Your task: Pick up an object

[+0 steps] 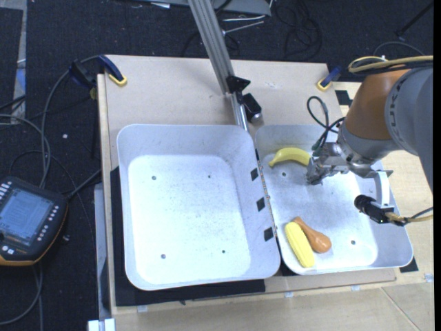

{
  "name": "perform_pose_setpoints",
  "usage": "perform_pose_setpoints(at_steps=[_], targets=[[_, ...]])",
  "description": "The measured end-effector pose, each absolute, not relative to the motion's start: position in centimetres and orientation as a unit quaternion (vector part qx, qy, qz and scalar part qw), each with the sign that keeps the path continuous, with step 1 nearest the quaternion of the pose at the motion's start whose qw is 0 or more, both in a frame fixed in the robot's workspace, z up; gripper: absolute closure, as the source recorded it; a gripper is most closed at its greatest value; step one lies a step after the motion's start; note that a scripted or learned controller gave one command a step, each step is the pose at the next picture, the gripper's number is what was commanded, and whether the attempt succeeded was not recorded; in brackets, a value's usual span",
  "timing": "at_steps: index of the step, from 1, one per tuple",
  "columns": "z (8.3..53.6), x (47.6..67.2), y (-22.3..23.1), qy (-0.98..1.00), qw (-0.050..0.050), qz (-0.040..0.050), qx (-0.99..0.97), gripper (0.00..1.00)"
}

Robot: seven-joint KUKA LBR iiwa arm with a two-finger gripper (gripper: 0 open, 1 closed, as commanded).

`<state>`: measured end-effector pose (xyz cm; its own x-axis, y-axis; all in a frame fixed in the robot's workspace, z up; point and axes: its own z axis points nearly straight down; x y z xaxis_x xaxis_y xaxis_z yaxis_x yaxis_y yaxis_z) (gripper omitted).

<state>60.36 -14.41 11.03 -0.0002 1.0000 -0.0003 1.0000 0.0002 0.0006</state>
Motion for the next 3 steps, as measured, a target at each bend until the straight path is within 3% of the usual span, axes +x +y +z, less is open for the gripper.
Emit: perform_pose_setpoints(at_steps=[2, 3], targets=[[21.6, 61.3, -14.9, 0.707, 0.002, 0.0012, 0.707, 1.0], [23.4, 61.3, -14.9, 0.707, 0.0, 0.0004, 0.707, 1.0]])
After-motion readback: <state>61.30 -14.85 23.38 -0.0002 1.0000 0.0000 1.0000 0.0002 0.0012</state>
